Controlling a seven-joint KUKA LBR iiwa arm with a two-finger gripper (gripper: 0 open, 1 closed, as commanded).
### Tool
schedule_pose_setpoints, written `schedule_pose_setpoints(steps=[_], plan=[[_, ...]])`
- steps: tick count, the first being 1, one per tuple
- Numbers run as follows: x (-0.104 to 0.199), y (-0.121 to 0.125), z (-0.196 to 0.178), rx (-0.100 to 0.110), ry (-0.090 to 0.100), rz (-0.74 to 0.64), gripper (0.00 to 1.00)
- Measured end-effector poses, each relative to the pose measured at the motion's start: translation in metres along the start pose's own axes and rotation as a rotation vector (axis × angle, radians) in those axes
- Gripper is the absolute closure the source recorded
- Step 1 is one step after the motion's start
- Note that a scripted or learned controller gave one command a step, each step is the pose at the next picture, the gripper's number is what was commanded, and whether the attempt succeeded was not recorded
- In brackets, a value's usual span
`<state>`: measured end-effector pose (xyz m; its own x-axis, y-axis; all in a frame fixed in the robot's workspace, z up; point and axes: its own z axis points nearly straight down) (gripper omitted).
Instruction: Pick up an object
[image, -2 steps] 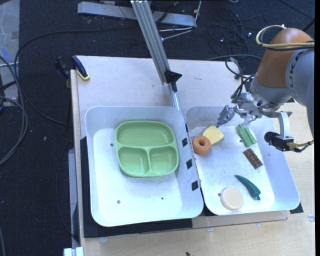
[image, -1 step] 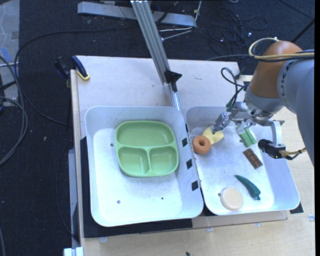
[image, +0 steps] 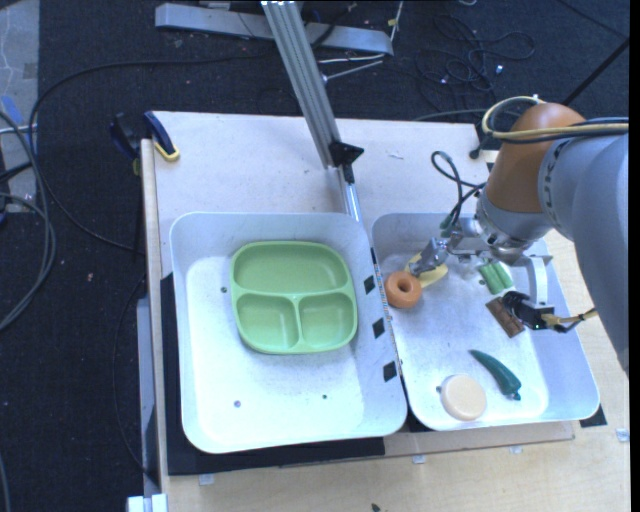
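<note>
Your gripper (image: 432, 262) sits low over the banana (image: 432, 274); I can't tell its opening. The donut (image: 403, 290) touches it, so you could knock both aside.

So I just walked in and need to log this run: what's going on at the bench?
The grey arm reaches in from the right, with its end effector low over the right bin, at a yellow object beside the brown doughnut. I can't tell whether anything is gripped. A green pepper-like item, a cream round piece and a small brown piece also lie in that bin. The left bin holds a green divided tray.
</note>
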<state>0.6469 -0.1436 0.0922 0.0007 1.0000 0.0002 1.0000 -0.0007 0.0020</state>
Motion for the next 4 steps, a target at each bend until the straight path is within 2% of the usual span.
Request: schedule_pose_setpoints(steps=[1,2,3,4], plan=[[0.0,0.003,-0.015,-0.008,-0.001,-0.002,1.0],[0.006,0.007,-0.078,-0.007,-0.002,-0.003,1.0],[0.006,0.009,-0.121,-0.005,-0.002,-0.003,1.0],[0.063,-0.004,-0.134,0.0,0.002,-0.008,1.0]])
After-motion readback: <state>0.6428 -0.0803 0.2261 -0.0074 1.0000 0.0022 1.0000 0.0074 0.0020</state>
